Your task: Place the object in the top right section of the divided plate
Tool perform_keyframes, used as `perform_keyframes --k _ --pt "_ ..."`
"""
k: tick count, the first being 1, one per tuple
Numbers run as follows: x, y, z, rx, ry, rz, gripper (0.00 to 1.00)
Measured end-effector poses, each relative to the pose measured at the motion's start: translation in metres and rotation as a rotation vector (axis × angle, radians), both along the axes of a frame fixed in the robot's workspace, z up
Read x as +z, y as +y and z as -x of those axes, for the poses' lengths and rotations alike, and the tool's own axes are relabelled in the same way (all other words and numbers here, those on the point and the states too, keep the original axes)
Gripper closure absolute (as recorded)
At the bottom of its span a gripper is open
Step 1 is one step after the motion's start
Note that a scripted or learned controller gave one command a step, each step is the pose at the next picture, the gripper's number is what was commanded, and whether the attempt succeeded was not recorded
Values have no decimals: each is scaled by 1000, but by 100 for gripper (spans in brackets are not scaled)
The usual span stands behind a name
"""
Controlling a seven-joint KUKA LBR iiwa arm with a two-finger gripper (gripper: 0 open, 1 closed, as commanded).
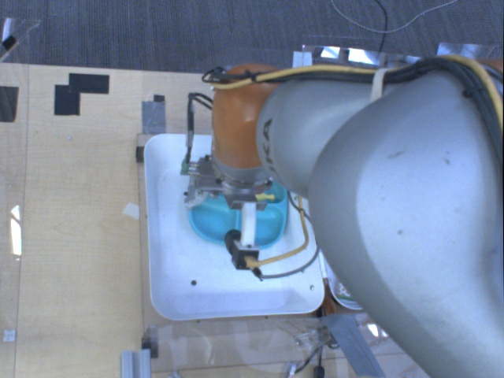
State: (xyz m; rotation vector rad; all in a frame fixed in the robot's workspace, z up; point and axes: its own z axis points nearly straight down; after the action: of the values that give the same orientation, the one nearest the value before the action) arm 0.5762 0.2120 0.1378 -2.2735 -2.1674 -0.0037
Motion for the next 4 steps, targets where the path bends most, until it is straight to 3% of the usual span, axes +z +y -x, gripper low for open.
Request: perform_keyframes --k 1,2,3,4 --pt "100 24 19 19 -3 -1 0" --pt "111 23 18 19 -6 -3 100" --pt "110 23 18 18 -6 -3 0" --pt "122 23 16 20 -9 -5 100"
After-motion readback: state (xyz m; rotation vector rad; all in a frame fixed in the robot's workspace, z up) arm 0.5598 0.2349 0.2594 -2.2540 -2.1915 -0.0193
